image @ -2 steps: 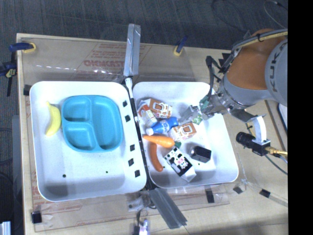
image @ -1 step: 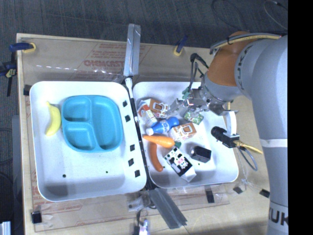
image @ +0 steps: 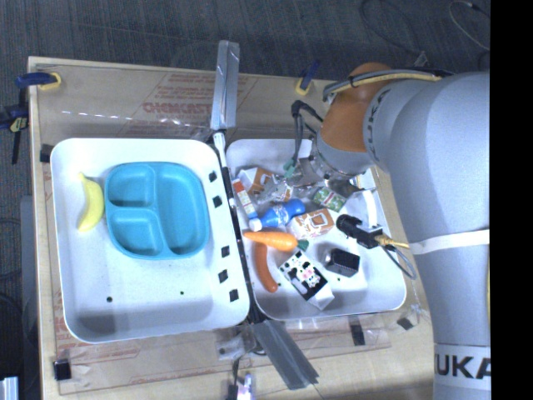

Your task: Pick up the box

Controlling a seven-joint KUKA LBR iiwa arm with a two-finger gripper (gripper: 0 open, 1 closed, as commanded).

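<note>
While my claw (image: 301, 176) hangs low over the far part of the right bin (image: 375, 290), the wrist hides its state: I cannot tell whether it is apart or together.

The box (image: 306, 279), which I take to be the black-and-white printed carton, lies near the front rim of that bin. It is turned diagonally, just beside the lower carrot (image: 265, 270) and well apart from the claw. A small carton (image: 313, 222) in orange and white, a blue-and-white bottle (image: 279, 215) and the upper carrot (image: 271, 240) lie between the two.

To do the step well, I judge that I should:
- travel over the clutter rather than through it;
- turn the wrist to match the box's diagonal;
- descend straight down and close across its shorter width, clear of the carrot at its side.

The box looks like stiff, light card with flat faces and square edges. Its glossy print may slip, so a firm but moderate squeeze near the middle seems best.

The carrots are smooth and tapered, and the bottle is rounded and would likely roll if nudged.

In the left bin (image: 125, 294), a blue moulded tray (image: 158, 208) with three compartments lies beside a curved yellow banana (image: 90, 203).
</note>
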